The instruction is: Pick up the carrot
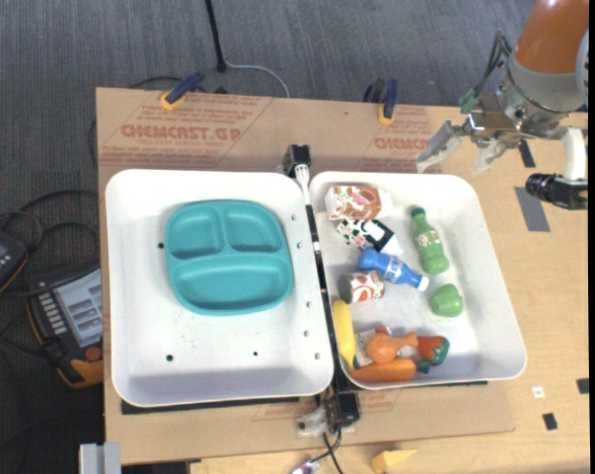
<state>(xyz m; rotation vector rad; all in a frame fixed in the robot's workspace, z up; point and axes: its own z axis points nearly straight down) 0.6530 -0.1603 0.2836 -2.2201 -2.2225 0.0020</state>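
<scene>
Left bin (129, 294): teal tray (228, 257). Right bin (489, 294): carrot (381, 370) at 6 o'clock, banana (343, 332), green bottle (428, 239). Pincer (470, 154) released, above the surface (549, 294) at 1 o'clock.

A single fixed camera looks down on the bench from above at a slant, set far enough back to take in both white bins whole, the cardboard sheet (307, 126) under them and a strip of grey carpet (70, 28) beyond the far edge. The left bin (139, 363) sits left of centre, and the right bin (494, 294) lies just right of centre. The near edge of the bench runs along the bottom of the frame. The arm (554, 28) comes in at the upper right corner.
</scene>
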